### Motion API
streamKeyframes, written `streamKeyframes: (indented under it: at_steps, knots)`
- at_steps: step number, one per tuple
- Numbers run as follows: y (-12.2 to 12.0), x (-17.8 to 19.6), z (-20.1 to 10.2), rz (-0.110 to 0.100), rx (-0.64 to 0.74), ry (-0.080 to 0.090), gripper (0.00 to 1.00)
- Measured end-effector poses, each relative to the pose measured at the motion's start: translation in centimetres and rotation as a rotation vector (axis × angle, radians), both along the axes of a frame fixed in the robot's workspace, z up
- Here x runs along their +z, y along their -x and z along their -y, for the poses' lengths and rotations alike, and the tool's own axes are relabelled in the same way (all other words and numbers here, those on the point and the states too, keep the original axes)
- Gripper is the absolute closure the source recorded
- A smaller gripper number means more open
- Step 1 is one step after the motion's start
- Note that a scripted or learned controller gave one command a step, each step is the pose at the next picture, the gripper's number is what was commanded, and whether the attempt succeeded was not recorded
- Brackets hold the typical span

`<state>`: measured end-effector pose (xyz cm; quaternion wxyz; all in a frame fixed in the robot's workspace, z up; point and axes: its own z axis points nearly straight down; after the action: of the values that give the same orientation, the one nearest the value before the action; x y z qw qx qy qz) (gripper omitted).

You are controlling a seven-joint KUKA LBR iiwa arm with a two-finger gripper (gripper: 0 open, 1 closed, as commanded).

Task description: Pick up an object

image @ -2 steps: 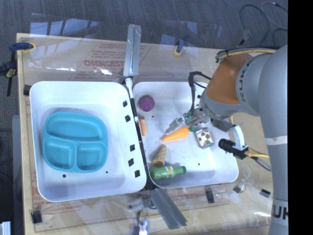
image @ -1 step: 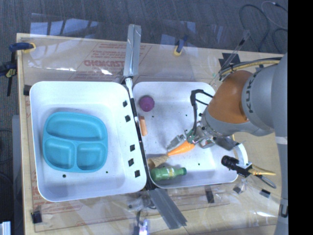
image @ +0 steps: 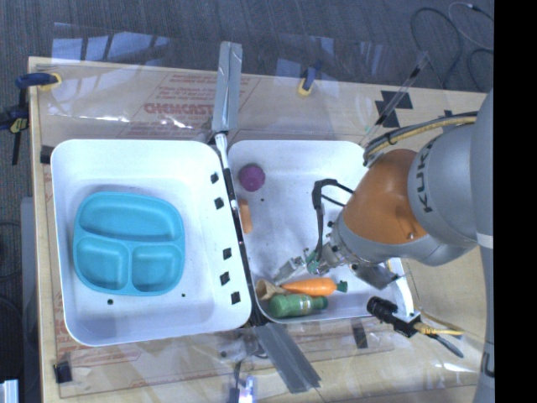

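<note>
**Tool low in the right bin, just above the carrot**

We see the grey arm (image: 436,196) with its orange band (image: 382,204) reaching in from the right over the right bin (image: 289,154). Its tool (image: 312,263) is down near the bin's floor, toward the near end. We cannot tell from this slant whether the tool is released or clenched, and we see nothing clearly held in it.

The orange carrot (image: 309,288) lies flat on the bin floor just below the tool, its length running left to right, with a small green end at its right. We cannot tell whether the tool touches it. Directly against the carrot's near side lies a dark green vegetable, perhaps a cucumber (image: 296,306), parallel to it and close to the bin's near wall. A small tan piece (image: 267,290) sits at the left ends of both.

Well apart from the tool, at the far left of the same bin, we see a purple ball (image: 251,175), and an orange strip (image: 244,215) lies along the left wall.

The left bin (image: 67,162) holds a blue divided plate (image: 128,242). Both bins rest on the table (image: 126,99).
</note>
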<state>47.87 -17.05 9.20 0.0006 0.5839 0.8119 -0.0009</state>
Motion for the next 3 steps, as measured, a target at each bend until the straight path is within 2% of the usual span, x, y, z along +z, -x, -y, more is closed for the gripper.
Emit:
streamKeyframes:
  at_steps: [1, 2, 3]
  knots:
    - [0.1, 11.8, 4.1, 0.002, 0.087, -0.001, 0.00]
    - [-7.4, 15.5, 3.9, 0.000, 0.088, -0.002, 0.00]
    - [-6.1, 19.3, 4.1, 0.001, 0.065, -0.001, 0.00]
